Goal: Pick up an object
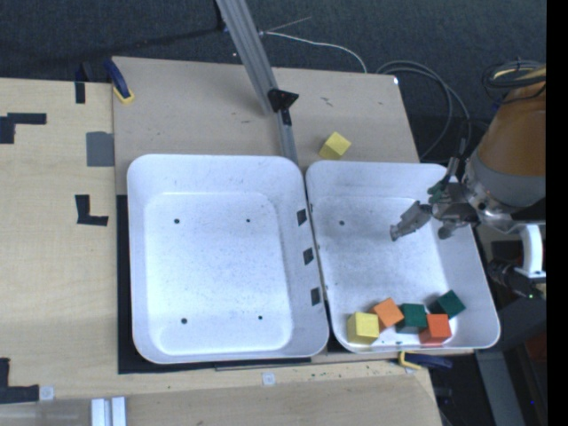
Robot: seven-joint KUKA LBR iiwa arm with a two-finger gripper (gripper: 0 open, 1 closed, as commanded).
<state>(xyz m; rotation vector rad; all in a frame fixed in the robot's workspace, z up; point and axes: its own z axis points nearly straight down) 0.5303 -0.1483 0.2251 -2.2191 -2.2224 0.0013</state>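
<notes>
Hovering over the right bin (461, 264), your hand (417, 222) sits mid-bin, well apart from the blocks. Its state: cannot tell at this size, and nothing shows gripped in it.

Targets are the blocks, all bunched in the near corner of the right bin:
- yellow block (363, 327), leftmost, close to the bin's front wall
- orange block (388, 311), tilted, touching or nearly touching yellow
- green block (414, 316), between orange and red
- red block (437, 327), against the front rim
- dark green block (451, 304), right end, near the side wall

Handling guess: small rigid cubes, probably light, foam or wood, can't say which. Flat faces, so they should pinch well and won't crush. Faces look matte, slip risk low.

Where to grip: take two opposite flat faces, not corners. Yellow looks like your best pick, since its left side is free and only its right side is crowded. The middle ones are packed; fingers would likely hit neighbours. Red and dark green sit by the walls, so clearance is tight.

Another yellow block (335, 145) lies on the table (195, 105) behind the bins, alone, faces free. The left bin (142, 238) holds no blocks.
</notes>
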